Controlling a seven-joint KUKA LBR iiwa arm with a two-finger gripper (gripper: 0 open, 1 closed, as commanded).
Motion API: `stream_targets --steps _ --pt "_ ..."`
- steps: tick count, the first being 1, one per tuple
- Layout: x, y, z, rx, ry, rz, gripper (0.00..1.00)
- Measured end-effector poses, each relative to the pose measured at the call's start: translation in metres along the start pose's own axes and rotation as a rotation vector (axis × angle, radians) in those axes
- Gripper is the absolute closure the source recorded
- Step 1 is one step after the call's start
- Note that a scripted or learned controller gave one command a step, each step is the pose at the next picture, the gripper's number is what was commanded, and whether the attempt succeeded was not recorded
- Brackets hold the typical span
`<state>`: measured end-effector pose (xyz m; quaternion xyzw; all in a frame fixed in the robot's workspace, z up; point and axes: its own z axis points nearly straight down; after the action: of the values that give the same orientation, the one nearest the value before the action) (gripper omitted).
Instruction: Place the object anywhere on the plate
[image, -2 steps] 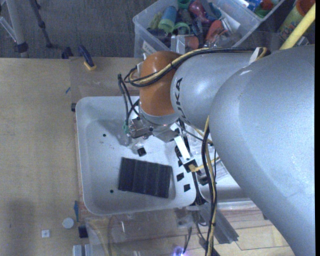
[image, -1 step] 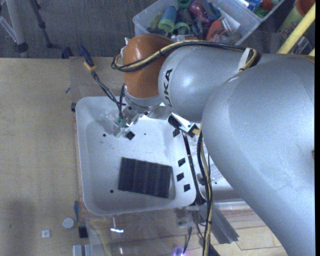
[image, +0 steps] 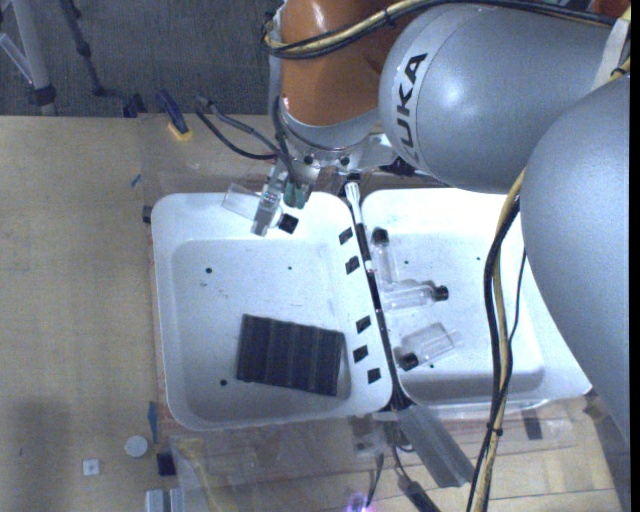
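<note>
Your gripper (image: 266, 212) hangs over the far rim of the left bin (image: 170, 250), its slim fingers pointing down toward the bin's back edge. You cannot tell from this angle whether they are apart or together. A clear plastic piece (image: 240, 199) shows just beside them, on their left, but whether it sits between them or only near them is not readable.

Below the gripper, well apart from it, the dark ribbed plate (image: 289, 355) lies flat on the floor of the left bin, toward the near side, slightly turned. Nothing rests on its top.

Look across the divider and you find the right bin (image: 520, 370) holding three clear plastic vials with dark caps: one (image: 381, 253) close to the divider at the back, one (image: 415, 295) lying crosswise in the middle, one (image: 428, 347) nearer the front.

Above all this the grey arm (image: 480, 90), with its orange band (image: 325, 60), reaches in from the right, cables trailing down past the right bin.
</note>
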<state>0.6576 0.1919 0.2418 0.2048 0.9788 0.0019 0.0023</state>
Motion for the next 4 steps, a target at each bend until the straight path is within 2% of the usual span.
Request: stream_targets --steps 1,2,3,4 --pt "0.014 0.031 -0.012 -0.001 0.000 0.065 1.00" --pt "0.017 -0.113 -0.036 0.004 0.004 -0.073 1.00" --pt "-0.025 -0.053 -0.005 0.001 0.000 0.067 1.00" --pt "0.008 -0.004 0.007 0.003 0.003 0.062 1.00"
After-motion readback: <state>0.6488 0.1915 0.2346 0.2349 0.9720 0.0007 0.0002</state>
